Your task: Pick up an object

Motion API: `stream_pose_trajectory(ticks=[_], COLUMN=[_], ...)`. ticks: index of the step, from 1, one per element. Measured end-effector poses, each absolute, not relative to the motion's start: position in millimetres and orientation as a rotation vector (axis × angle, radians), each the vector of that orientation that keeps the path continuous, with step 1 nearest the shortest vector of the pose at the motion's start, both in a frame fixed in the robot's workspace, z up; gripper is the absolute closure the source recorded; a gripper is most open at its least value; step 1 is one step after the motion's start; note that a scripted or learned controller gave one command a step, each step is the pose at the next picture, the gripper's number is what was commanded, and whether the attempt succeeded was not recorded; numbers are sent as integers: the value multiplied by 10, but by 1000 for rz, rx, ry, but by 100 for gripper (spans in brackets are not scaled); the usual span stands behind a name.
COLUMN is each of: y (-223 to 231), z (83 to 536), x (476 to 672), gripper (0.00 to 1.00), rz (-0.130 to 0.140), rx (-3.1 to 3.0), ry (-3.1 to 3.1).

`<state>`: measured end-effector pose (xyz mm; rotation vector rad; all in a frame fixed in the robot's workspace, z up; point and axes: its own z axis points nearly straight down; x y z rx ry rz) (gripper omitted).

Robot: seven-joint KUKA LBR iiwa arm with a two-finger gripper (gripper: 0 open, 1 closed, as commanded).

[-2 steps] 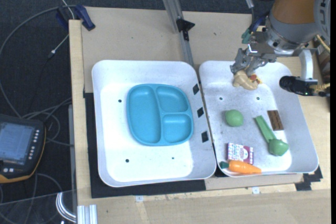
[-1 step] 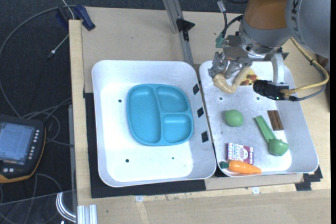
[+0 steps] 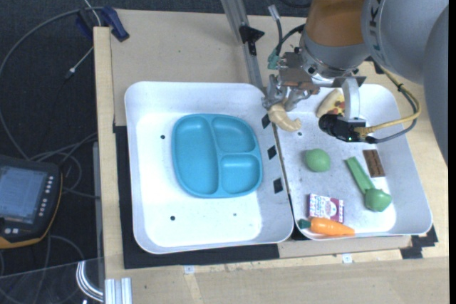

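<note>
At the lower right of the frame, in the right bin (image 3: 417,203), lie a carrot (image 3: 332,227), a small pink box (image 3: 325,206) and a green spoon (image 3: 368,186); a green ball (image 3: 318,159) sits just above them. The left bin (image 3: 142,174) holds a blue divided plate (image 3: 216,154). Higher, near the bins' shared edge, the gripper (image 3: 283,105) hangs over a tan banana-like piece (image 3: 285,118), touching or nearly so. I cannot tell whether its jaws are spread or closed. A good grasp probably needs centring across the piece's narrow width, clear of the bin wall.
</note>
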<state>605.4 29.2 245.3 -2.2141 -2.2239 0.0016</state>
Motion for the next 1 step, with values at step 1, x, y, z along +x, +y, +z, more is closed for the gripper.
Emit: stream_pose_trajectory(ticks=[1], y=[893], z=[2429], x=[6098], gripper=[100], rz=[-3], rx=[-2215], ry=[-2228])
